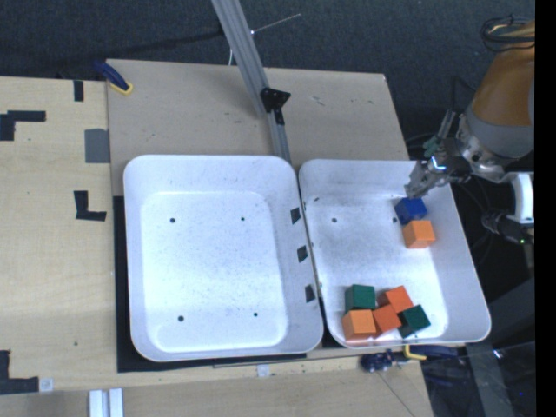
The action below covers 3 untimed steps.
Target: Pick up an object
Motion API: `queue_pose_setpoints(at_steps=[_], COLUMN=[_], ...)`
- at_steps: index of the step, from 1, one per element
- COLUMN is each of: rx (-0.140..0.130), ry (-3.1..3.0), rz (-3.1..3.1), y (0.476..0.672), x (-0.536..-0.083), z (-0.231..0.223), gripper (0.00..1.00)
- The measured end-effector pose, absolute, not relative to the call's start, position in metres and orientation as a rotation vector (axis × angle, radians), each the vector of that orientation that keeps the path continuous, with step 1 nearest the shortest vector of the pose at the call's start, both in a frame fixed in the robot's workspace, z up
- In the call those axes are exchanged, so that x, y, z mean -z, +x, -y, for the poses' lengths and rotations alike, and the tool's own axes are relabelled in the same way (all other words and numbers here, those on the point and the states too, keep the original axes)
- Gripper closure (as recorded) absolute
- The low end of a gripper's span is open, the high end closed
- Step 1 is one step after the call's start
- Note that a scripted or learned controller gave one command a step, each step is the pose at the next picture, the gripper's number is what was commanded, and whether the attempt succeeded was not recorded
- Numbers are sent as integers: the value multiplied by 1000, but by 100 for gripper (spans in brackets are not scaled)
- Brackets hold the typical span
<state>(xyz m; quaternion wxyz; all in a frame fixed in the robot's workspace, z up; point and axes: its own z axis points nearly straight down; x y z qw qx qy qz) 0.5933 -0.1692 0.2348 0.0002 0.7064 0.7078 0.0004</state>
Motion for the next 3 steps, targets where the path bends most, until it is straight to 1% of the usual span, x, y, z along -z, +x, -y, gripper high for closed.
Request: queue_pose_setpoints(at_steps=[1, 2, 3], rx=[0, 0, 4], ry=[2217, 2217, 2218], rz=[-2230, -2231, -2231], y=[571, 550, 529], x=[-232, -241, -228], z=[110, 63, 12], gripper=[100, 100, 100])
